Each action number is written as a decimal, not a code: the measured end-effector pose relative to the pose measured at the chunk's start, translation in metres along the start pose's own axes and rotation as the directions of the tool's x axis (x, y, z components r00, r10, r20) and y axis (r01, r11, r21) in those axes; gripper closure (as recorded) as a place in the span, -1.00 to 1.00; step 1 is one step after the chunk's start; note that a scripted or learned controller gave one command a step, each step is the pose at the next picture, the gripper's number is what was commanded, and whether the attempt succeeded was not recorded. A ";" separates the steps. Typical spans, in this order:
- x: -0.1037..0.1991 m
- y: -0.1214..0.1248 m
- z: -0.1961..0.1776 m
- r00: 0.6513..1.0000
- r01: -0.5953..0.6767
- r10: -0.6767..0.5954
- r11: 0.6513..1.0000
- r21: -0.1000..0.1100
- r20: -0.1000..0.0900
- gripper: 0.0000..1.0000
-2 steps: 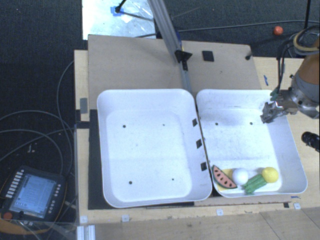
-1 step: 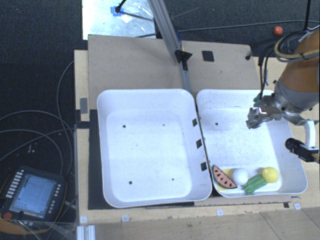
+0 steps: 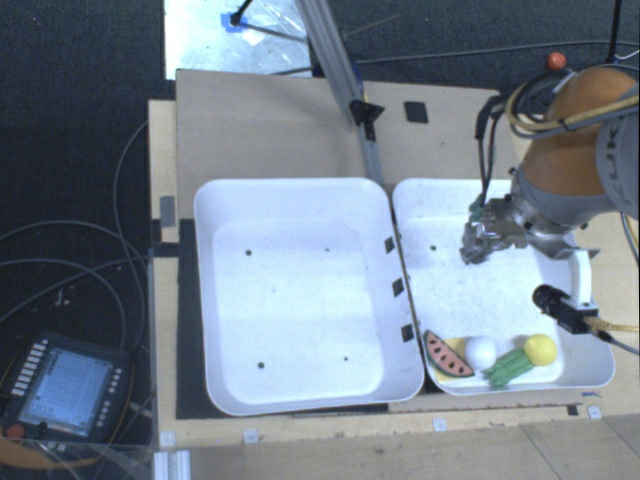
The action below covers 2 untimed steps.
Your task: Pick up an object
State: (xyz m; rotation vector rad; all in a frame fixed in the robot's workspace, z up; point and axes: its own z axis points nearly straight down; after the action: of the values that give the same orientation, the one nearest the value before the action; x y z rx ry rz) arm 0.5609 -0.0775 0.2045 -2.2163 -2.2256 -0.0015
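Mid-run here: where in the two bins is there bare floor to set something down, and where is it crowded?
The left bin has open floor wall to wall. In the right bin, the floor is bare between the hand and the near-edge cluster. Crowded: the near wall, where watermelon slice, white ball, green toy and lemon sit together.

My arm (image 3: pixel 580 158) comes in from the right of the camera view, its orange band sitting high near the upper right and the grey wrist section angling down and to the left below it. The gripper (image 3: pixel 478 243) hangs at the end of that wrist, pointing downward and slightly left, and I see nothing between its fingers. From this slanted overhead angle I can't judge how far apart they stand.
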 end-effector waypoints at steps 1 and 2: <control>0.061 -0.012 -0.008 1.000 0.002 -0.002 1.000 -0.001 0.000 1.00; 0.106 -0.021 -0.020 1.000 0.001 -0.001 1.000 -0.001 0.000 1.00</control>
State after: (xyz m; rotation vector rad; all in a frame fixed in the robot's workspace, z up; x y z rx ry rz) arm 0.5396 0.0282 0.2248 -2.2159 -2.2269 -0.0030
